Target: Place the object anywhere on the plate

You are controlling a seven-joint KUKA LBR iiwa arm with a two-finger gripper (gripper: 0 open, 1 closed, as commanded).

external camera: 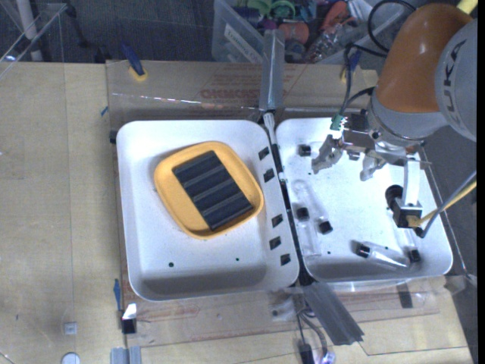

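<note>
Plate (168, 174) already carries a dark block (212, 190); the fingers (326, 158) hang spread and empty, so probably grip the thin object (377, 254) squarely first.

Two white bins (136, 203), one yellow plate (170, 196).

- The yellow plate (208, 189) fills the middle of the left bin (144, 271), and the dark ridged block (213, 190) lies across its centre.
- Bare plate rim shows around the block, widest toward 9 o'clock.
- The left bin's floor lies open toward 6 o'clock of the plate.
- A raised divider (282, 203) stands between the bins.
- The arm (424, 59) overhangs the right bin (439, 260) at its 1 o'clock corner.
</note>
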